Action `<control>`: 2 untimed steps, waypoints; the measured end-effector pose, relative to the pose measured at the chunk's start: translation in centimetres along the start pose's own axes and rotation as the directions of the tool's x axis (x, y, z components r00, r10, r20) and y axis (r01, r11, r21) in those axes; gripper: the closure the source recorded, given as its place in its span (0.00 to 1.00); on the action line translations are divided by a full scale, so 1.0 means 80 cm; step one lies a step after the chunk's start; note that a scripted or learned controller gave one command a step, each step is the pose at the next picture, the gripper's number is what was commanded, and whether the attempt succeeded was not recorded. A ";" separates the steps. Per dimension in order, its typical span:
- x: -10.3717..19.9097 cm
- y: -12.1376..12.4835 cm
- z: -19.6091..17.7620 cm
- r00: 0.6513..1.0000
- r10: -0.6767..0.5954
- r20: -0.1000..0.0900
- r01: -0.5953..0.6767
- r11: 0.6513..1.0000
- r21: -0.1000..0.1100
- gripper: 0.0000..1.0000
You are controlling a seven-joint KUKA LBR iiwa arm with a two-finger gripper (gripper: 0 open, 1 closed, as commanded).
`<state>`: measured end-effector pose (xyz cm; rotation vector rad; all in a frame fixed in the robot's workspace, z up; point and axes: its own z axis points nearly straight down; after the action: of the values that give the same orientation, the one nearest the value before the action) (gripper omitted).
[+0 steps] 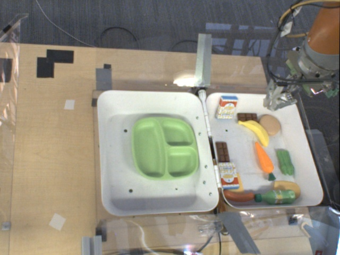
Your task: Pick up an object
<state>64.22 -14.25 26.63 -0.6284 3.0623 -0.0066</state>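
Wooden bench holding two white bins: the gripper [277, 97], grasping nothing, its state unclear, hovers over the right bin's [311, 158] far corner, just beyond the banana [256, 131]; best lowered centred over that fruit.

Bright, even overhead light — glare on the metal divider [186, 81], soft shadows, mild blur throughout.

A yellow banana [255, 132] lies curved in the right bin [311, 158], touching a chocolate bar [247, 117] and tan bun [270, 124], with a carrot [263, 158], cucumber [285, 161], two cartons [227, 107], sausage [239, 196] and green bottle [276, 197] nearby.
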 end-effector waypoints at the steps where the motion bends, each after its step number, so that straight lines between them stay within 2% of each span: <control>1: 0.052 -0.056 -0.042 0.984 -0.180 -0.003 0.180 0.984 0.000 1.00; 2: -0.019 0.023 -0.032 0.999 -0.034 -0.002 0.034 0.999 -0.004 1.00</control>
<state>64.82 -11.94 29.21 -0.6810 3.0539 -0.0014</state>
